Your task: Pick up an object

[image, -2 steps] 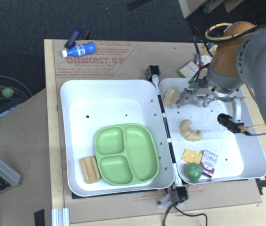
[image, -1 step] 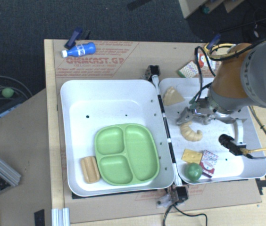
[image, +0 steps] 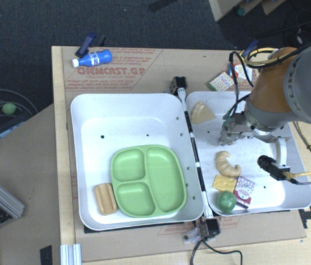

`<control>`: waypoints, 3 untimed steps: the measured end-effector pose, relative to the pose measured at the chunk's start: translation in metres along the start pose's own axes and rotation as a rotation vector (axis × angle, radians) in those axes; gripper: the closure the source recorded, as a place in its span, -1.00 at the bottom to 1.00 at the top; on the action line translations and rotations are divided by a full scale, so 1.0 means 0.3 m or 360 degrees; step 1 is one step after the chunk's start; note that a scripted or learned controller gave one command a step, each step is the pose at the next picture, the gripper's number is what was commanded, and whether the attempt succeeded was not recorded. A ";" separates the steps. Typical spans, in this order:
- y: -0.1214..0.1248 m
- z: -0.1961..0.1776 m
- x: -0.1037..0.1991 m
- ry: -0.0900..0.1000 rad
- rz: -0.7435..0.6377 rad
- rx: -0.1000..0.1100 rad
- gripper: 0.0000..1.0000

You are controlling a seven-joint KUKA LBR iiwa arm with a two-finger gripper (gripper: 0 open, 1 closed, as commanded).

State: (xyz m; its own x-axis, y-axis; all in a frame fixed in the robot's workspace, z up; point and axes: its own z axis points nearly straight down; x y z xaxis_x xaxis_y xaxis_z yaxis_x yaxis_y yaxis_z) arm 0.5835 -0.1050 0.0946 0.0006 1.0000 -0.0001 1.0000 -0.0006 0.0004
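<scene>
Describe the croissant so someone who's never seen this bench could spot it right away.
Look in the right-hand white bin, below the gripper. Near the bin's middle lies the croissant, a small tan curved pastry just above a yellow cheese slice. Its crescent shape sets it apart from the flat slice, the round green apple and the red-and-white packet.

We read red print on the table (image: 144,65) behind the bins, roughly "GENCAST"; its smaller lines and the labels on the packets stay illegible.
</scene>
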 end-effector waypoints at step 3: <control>-0.191 0.001 0.026 0.0000 0.0001 0.0000 1.00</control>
State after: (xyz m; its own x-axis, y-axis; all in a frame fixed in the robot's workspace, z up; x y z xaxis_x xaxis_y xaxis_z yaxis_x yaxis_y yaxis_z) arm 0.5262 -0.0973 0.0942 0.0015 1.0000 -0.0002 1.0000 -0.0015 0.0007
